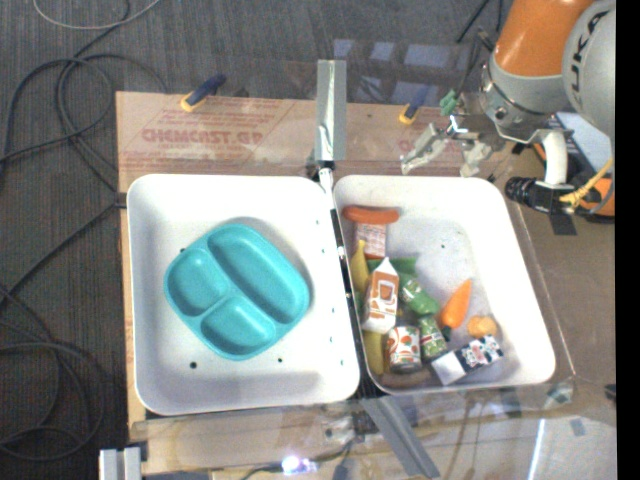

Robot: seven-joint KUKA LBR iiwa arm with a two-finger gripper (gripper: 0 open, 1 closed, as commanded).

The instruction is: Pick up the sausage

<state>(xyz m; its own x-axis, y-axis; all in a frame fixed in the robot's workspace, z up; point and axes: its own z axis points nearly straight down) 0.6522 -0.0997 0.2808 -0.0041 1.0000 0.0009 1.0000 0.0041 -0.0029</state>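
1. A blue plate (238,288) with three parts sits in the left bin (150,368).
2. The sausage (371,214) lies at the top left of the right bin (520,268), above a pile of toy food.
3. The claw (447,151) hangs at the upper right, above the right bin's top edge, open and holding nothing.

The arm (560,28) enters at the two o'clock corner, its orange band uppermost and the grey wrist below it. The gripper (447,152) reaches out toward nine o'clock from the wrist, tilted downward, its two fingers (425,153) spread apart with nothing between them.
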